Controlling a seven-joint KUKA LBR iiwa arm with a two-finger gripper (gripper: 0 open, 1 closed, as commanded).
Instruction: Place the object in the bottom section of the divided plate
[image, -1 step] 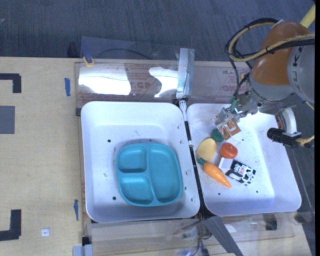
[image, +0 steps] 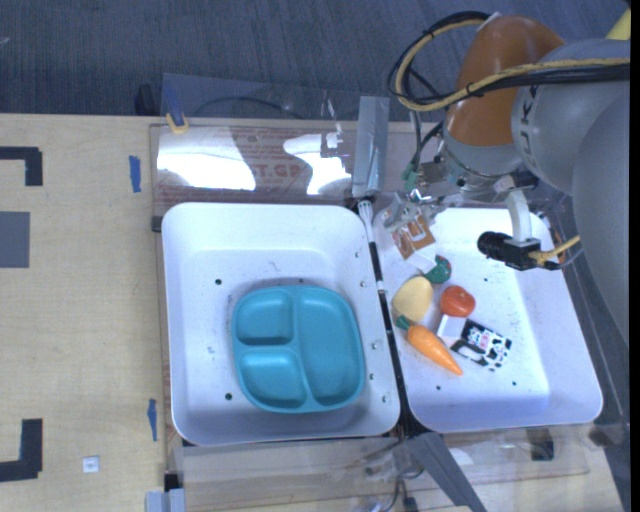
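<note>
**Over the right bin, with the plate waiting on the left**

Across the bench (image: 70, 300), two shallow white bins sat side by side, and my arm (image: 560, 110) reached in from the right, its grey bulk and orange band hanging above the far corner of the right bin (image: 560, 390). The left bin (image: 200, 260) carried a teal divided plate (image: 297, 347), lying flat near that bin's middle, with two smaller sections on one side and one long section on the other; nothing lay in any of them.

My gripper (image: 415, 215) hovered over the far left corner of the right bin, close beside the ridge where the two bins met. Cables and fittings crowded around it, and I could not tell how far apart my fingers stood, nor whether anything was between them.

Below the gripper, toward the middle of the right bin, a cluster of toy foods lay close together. A carrot (image: 433, 345) pointed slantwise toward the near edge, touching a yellow lemon-like piece (image: 412, 297) just beyond it. A red tomato (image: 457, 300) sat beside the yellow piece, and a small green and red piece (image: 437, 268) lay just above them. A black and white patterned item (image: 484, 343) rested near the carrot's tip.
</note>
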